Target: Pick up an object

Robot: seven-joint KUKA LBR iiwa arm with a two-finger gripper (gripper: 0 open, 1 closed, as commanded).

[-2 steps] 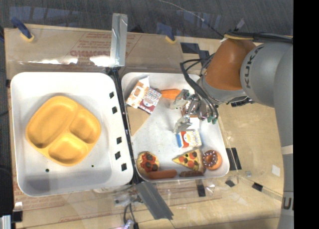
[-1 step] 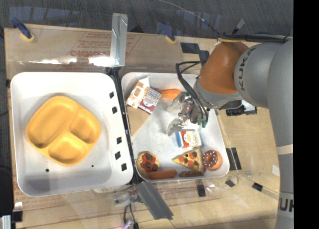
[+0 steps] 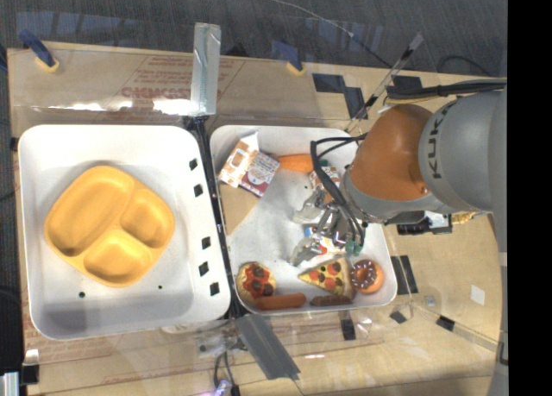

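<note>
The metal hand [image 3: 321, 232] hangs low at centre of the right white bin [image 3: 259, 230], just above the triangular toy pizza slice [image 3: 326, 274]; its grip cannot be told

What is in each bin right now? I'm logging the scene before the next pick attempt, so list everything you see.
left bin: 1, white, left half of bench
divided tray: 1, yellow, middle of left bin
right bin: 1, white, beside left bin
snack packet: 1, white and brown, upper left of right bin
carrot: 1, orange, top of right bin
pizza slice: 1, yellow with red spots, lower right bin
round pizza: 1, lower left of right bin
sausage: 1, red-brown, bottom edge
doughnut: 1, brown, lower right corner
arm: 1, grey and orange, from the right
pincer: 1, metallic, above the pizza slice
</note>
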